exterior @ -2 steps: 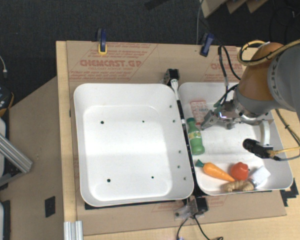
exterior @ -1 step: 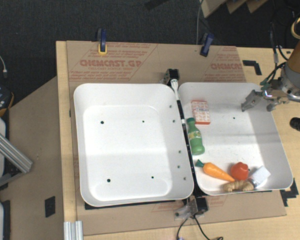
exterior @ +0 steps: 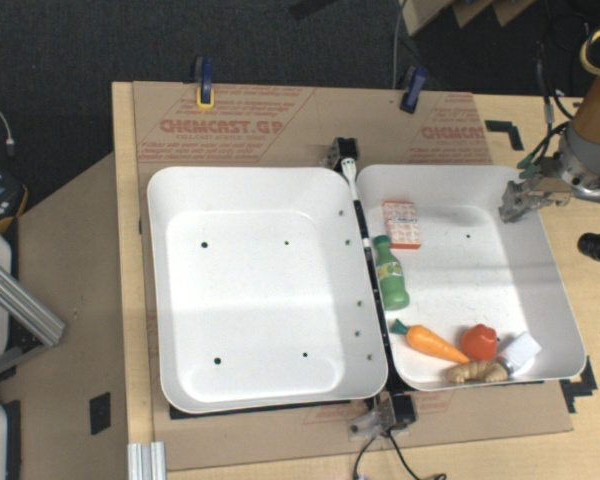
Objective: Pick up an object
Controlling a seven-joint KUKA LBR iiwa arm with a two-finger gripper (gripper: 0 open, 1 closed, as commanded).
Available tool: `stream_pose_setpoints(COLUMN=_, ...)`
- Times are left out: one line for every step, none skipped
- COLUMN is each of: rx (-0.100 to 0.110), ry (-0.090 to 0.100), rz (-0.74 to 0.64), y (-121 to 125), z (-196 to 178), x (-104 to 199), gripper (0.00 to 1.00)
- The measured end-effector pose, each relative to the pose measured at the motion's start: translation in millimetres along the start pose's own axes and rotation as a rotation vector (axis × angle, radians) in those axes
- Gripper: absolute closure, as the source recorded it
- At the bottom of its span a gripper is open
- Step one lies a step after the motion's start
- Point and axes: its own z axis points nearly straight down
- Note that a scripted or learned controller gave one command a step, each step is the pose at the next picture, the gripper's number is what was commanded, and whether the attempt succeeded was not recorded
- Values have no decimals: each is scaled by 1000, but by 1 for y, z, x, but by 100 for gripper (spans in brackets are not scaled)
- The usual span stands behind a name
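Gripper point(exterior: 521, 199) position: above the far right rim of the right bin point(exterior: 570, 318); finger state cannot be determined. Right bin contents: red-patterned card point(exterior: 401, 224), green bottle point(exterior: 390, 276), carrot point(exterior: 432, 343), red tomato point(exterior: 480, 341), ginger root point(exterior: 477, 372), white block point(exterior: 521, 353).

At the right edge of the frame, the arm point(exterior: 592, 138) shows as a rounded grey body with an orange band across its upper part. Thin dark cables run down beside it, on its left. From its lower left projects the gripper point(exterior: 517, 200), a small grey metal assembly of blocky parts, darker at its joints, too small to make out further.
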Motion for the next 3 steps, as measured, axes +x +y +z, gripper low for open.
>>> stream_pose_setpoints(rx=-3, ry=-3, rz=-1, y=1, z=-11, x=0, gripper=100)
stream_pose_setpoints(rx=-5, ry=2, rz=-4, y=37, z=-67, x=37, gripper=100)
stream_pose_setpoints(rx=-8, ry=3, rz=-6, y=51, z=-148, x=91, gripper=100)
